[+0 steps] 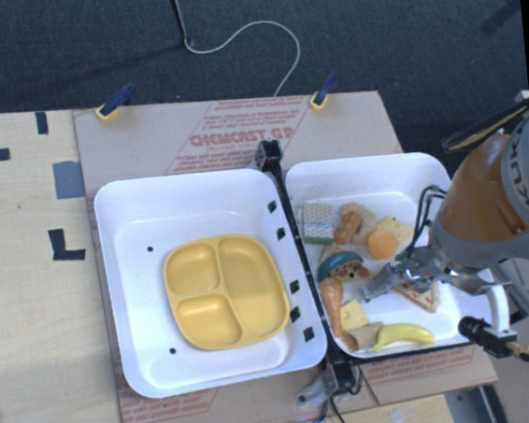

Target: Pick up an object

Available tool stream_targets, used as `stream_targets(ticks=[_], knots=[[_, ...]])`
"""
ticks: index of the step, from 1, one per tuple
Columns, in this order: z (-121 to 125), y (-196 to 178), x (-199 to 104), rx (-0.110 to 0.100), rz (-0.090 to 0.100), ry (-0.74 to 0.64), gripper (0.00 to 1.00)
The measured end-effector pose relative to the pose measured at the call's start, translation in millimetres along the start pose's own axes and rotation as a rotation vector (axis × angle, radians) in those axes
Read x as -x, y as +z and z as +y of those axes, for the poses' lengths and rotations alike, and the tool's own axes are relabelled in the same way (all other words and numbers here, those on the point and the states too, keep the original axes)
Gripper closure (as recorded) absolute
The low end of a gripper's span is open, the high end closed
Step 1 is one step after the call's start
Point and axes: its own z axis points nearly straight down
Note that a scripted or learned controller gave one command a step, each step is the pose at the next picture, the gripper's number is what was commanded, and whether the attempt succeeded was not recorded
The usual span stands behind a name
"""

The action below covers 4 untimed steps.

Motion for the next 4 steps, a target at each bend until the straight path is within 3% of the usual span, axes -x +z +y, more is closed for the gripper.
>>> stream_targets(ticks=[1, 2, 4], knots=[[0.8, 13.9, 2.8, 0.006, -0.005, 0.002, 0.00], [3.9, 0.2, 3.3, 0.013, -0.006, 0.002, 1.00], [9.5, -86.6, -2.8, 0.005, 0.002, -0.002, 1.00]])
